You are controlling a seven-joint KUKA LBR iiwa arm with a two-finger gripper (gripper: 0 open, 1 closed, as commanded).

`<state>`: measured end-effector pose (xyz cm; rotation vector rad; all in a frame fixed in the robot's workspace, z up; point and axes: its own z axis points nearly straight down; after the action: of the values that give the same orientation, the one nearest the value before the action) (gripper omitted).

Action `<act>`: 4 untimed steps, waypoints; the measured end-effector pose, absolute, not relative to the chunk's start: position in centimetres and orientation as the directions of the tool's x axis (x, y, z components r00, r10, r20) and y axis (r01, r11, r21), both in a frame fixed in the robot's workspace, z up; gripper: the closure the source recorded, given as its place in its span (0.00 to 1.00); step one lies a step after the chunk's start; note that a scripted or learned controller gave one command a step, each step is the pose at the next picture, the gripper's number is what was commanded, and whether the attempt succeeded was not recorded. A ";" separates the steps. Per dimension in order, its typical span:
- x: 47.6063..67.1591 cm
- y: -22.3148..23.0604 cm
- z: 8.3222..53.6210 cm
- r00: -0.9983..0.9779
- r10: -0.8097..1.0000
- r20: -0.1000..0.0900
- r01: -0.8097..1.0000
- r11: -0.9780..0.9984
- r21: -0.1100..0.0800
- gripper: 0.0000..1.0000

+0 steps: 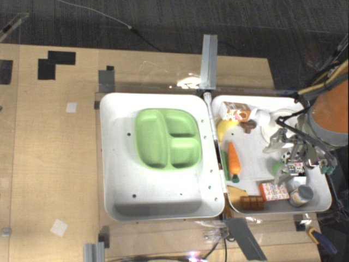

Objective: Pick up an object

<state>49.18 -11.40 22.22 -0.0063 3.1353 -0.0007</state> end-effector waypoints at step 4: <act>49.2 -9.0 9.3 -0.864 0.504 -0.019 0.504 0.864 0.005 0.00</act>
<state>49.20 -9.01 9.28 0.8150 3.0141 -0.0006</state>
